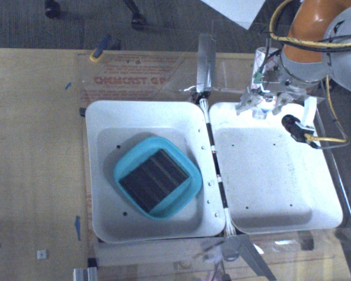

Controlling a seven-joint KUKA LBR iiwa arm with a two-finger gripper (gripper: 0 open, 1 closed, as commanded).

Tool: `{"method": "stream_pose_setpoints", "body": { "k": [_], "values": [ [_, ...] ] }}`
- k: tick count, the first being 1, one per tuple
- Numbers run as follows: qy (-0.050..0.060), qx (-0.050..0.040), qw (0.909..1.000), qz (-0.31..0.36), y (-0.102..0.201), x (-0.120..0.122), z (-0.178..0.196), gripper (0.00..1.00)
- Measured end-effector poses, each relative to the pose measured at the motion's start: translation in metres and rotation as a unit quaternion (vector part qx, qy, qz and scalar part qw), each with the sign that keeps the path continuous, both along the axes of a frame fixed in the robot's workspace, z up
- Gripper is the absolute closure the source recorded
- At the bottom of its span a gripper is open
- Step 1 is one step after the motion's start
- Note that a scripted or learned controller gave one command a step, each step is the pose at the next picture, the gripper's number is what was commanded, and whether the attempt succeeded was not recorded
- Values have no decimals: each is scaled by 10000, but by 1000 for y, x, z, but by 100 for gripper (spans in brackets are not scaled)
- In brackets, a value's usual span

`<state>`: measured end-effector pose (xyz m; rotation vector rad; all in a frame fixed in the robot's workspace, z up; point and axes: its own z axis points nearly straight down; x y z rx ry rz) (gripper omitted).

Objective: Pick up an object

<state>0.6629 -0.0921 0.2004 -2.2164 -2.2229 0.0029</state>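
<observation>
A light blue square container (158, 177) with a dark ribbed inside lies tilted in the left bin (99, 127). My gripper (261, 105) hangs over the far edge of the right bin (316, 209), well away from the blue container. The gripper looks small and bright, with the grey wrist and orange band above it.
A metal divider post (205, 69) rises between the bins at the back. A yellow cable and black connector (292, 124) hang over the right bin's far right side. Wooden bench surface spreads to the left.
</observation>
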Motion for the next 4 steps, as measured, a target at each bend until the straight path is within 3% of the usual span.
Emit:
{"method": "stream_pose_setpoints", "body": {
  "k": [1,2,3,4],
  "values": [
    [-19,-12,9998,-183,-53,4,73,0],
    [0,-3,9941,-1083,-9,-55,-55,0],
    [5,2,9984,-569,13,-92,-17,0],
    [-25,-7,9989,468,-44,-70,-29,0]
  ]
}}
